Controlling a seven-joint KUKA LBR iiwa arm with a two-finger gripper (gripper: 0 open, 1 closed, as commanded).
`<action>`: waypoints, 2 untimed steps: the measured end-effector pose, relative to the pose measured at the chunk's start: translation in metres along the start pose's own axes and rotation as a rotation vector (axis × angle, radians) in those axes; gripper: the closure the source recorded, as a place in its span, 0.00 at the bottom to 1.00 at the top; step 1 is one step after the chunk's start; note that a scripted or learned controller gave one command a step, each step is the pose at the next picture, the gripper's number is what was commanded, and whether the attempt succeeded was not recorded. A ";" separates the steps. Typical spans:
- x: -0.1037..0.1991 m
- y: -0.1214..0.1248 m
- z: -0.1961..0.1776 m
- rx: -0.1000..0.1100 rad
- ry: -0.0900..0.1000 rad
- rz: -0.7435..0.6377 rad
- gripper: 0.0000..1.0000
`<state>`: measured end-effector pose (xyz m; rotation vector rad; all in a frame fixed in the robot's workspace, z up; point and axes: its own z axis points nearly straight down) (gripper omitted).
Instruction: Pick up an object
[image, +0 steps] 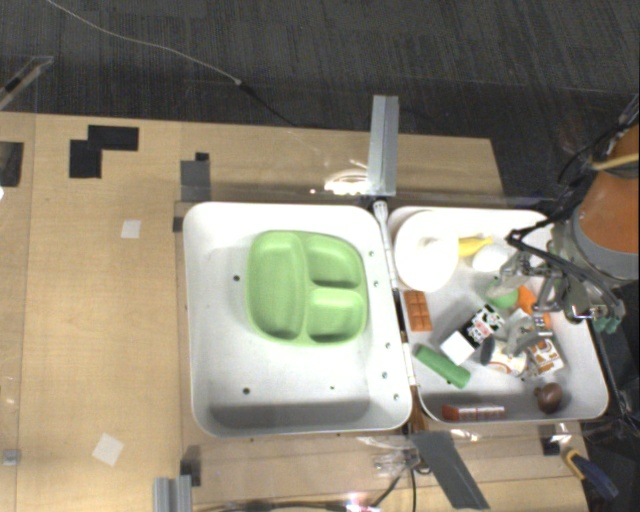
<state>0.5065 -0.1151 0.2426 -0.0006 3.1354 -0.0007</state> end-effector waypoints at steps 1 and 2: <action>-0.026 -0.016 0.117 -0.002 0.007 -0.076 0.00; -0.022 -0.014 0.146 0.001 -0.005 -0.051 0.00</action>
